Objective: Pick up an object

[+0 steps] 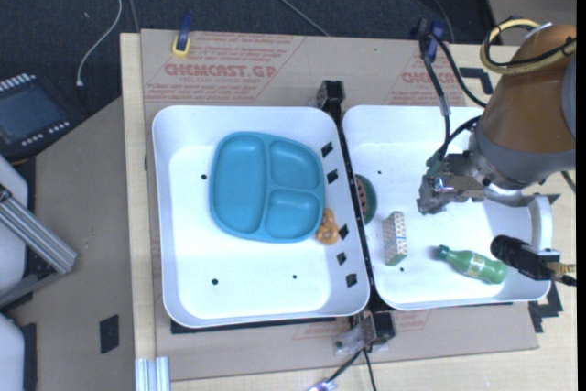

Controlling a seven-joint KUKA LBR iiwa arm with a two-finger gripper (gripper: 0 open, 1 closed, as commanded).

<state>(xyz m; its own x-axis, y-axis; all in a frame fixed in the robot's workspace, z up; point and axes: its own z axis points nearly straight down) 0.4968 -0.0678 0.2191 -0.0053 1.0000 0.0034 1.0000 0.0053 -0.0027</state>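
Camera view is showing you the gripper (pixel 439 190) hanging over the right bin (pixel 412 128), and you cannot tell its state from this angle. The likeliest target, the green bottle (pixel 472 265), is lying on its side near the bin's front wall; the silver patterned block (pixel 395 236) is sitting just left of it. You are risking a miss: a round bottle may be rolling away under closing contact, and the wall is crowding the approach. The arm (pixel 526 114) is reaching in from the right, wrist bent downward.
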